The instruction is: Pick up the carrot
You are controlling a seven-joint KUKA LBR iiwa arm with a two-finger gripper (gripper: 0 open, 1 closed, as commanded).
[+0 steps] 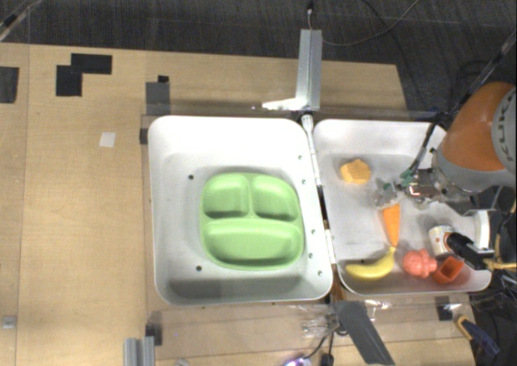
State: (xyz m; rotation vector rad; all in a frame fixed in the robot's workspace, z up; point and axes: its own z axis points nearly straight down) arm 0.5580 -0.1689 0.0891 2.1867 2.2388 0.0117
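Note:
The orange carrot (392, 224) lies in the right bin (355, 140), its wide end toward the back and its tip pointing at the banana. My gripper (400, 190) hangs just behind the carrot's wide end, low over the bin floor, reaching in from the right. Nothing visibly sits in the gripper, and the carrot rests on the bin floor.
The right bin also holds a yellow banana (372, 267), a pink toy (417, 263), an orange cup (449, 271), a white can (440, 237) and a yellow-orange chunk (355, 170). A green divided plate (252, 220) sits in the left bin (174, 195).

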